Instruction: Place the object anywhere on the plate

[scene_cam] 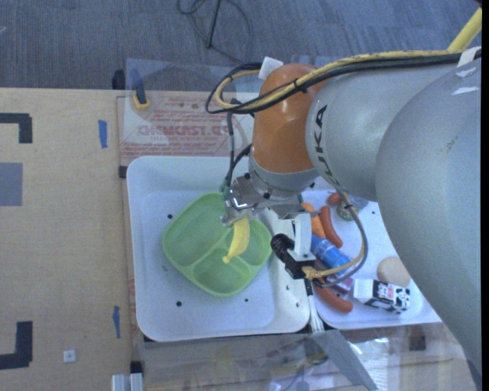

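Object: slim, curved yellow plastic banana (238,243), centre frame, over the plate's right side.
Plate: green divided plastic plate (200,244), left bin.
Gripper (234,217): fingers pinching banana's upper end.

Grey carpet floor (92,38) up top with a dark cable (200,23) trailing over it, and the light wood counter (61,229) has black corner marks (21,126) plus bits of blue tape (102,134) stuck on

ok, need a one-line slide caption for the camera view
KUKA arm's claw over the green divided plate in the left bin, a banana hanging just below it above the plate.
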Action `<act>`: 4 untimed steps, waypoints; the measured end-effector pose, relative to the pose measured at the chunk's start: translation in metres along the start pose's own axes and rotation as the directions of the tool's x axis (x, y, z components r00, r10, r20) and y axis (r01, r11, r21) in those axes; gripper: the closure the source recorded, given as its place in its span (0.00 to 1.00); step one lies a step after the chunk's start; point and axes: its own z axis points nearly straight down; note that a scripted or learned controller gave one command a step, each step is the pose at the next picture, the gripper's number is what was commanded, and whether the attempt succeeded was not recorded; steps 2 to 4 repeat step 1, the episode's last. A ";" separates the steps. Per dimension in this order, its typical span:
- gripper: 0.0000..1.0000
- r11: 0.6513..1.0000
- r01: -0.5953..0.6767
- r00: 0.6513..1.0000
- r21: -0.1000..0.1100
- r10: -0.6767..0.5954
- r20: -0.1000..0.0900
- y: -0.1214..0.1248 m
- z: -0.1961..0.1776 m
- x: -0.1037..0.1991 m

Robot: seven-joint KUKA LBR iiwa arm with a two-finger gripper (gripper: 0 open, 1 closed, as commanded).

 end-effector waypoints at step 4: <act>0.00 1.000 0.000 1.000 0.000 0.000 0.000 0.000 0.000 0.000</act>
